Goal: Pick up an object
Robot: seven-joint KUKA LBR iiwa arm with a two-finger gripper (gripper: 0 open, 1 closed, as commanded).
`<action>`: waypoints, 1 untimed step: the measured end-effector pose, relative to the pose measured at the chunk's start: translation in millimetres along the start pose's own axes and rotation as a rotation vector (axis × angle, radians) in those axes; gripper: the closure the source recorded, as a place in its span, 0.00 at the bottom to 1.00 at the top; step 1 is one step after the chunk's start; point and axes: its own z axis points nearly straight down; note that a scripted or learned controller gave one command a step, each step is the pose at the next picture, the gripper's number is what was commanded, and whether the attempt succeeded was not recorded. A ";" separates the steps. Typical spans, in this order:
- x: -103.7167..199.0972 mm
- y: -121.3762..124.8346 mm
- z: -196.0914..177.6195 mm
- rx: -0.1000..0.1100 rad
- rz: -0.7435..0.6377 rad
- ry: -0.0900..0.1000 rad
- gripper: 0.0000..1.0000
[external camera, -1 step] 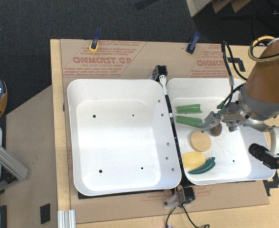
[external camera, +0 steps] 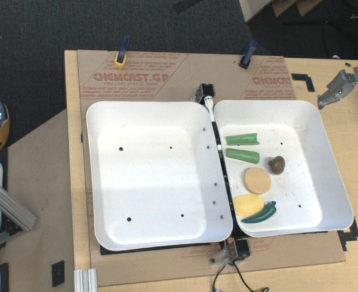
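Left to right across the brown cardboard-covered worktop (external camera: 75, 163): printed in red on the cardboard along the far edge, "CHEMCAST G.P" (external camera: 131, 76), repeated partly at far right; a yellow clamp (external camera: 121, 58) and a blue clamp (external camera: 248, 55) pinning that far edge. Then the left shallow white plastic bin (external camera: 106, 224), bare but for small dark holes; touching it along a black seam, the right shallow white plastic bin (external camera: 325, 163), holding all the candidates. In its left half, two green bean-like sticks (external camera: 242, 140), long axes running left-right, one just nearer than the other; right of these a small brown rounded lump (external camera: 277, 165); near to that a tan round disc (external camera: 257, 180); nearest the viewer a yellow lemon-shaped piece (external camera: 248, 205) touching a dark green curved pepper (external camera: 261, 213).

At far right, beyond the bin's far right corner, the grey metal gripper (external camera: 339, 90); nothing held in the jaws; how far open, cannot tell at this size. Probably still pre-approach: every object lies left of and nearer than the jaws, so travel left and down; brown lump closest, beans needing a grip across their short axis.
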 end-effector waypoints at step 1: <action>1.0 -0.1 -0.6 0.016 0.000 0.002 1.00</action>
